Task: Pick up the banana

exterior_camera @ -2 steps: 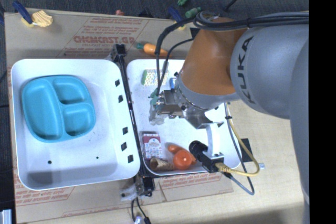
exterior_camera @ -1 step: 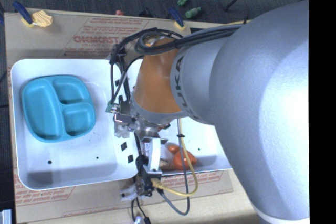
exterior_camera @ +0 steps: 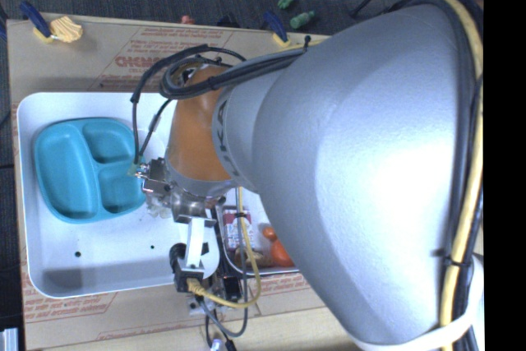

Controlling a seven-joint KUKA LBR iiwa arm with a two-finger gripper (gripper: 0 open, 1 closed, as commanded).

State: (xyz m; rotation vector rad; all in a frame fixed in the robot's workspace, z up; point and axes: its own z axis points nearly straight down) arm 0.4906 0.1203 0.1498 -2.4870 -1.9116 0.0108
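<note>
Arm (exterior_camera: pixel 353 152): grey with an orange band, reaching in from the right; wrist (exterior_camera: pixel 185 197) hangs over the seam between the two bins.
Jaws: below the wrist; open or closed cannot be told.
Left bin (exterior_camera: pixel 57 267): teal divided tray (exterior_camera: pixel 78 168) at its far end.
Right bin (exterior_camera: pixel 283 271): mostly covered by the arm; an orange item (exterior_camera: pixel 277 247) lies in the visible strip.
Banana: location cannot be told; judged to lie under the arm.
Bearing: direction from the jaws and long axis undetermined; confirm both before descent.
</note>
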